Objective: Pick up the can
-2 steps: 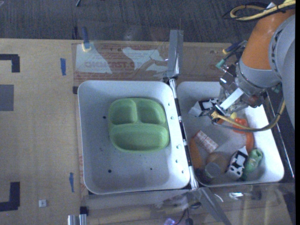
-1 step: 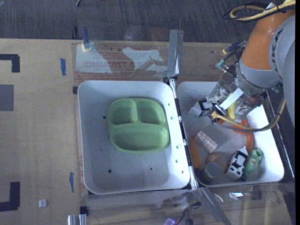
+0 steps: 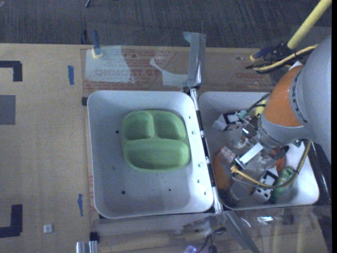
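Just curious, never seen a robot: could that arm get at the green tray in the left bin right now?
Probably yes. The green tray lies alone in the left bin with nothing over it; the arm hangs over the cluttered right bin beside it.

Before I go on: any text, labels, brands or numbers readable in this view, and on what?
Reddish print on the cardboard sheet above the left bin: large lettering, too blurred to read.
Items under the gripper in the right bin: any labels too small to read.
Nothing else legible.
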{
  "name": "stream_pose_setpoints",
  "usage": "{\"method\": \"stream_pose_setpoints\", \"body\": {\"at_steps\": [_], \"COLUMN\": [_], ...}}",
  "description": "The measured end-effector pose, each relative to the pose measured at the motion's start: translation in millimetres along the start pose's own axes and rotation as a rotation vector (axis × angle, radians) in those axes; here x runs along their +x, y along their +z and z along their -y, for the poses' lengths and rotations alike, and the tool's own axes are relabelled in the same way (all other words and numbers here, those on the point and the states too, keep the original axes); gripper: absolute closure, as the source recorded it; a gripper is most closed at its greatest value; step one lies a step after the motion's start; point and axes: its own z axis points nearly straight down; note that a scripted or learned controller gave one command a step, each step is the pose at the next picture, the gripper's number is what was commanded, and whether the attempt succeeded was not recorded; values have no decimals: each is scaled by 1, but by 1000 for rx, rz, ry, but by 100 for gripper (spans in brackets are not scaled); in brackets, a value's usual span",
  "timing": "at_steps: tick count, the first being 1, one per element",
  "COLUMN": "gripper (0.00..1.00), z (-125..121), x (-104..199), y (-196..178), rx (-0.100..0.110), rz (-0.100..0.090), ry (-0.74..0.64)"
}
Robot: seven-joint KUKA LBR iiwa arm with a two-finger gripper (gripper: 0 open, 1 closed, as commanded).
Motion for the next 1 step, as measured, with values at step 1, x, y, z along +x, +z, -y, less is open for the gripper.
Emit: {"method": "stream_pose_setpoints", "body": {"at_steps": [1], "gripper": [0], "z": [17], "x": [-10], "y": [11], "rx": [-8], "rz": [-9], "ry": [65]}}
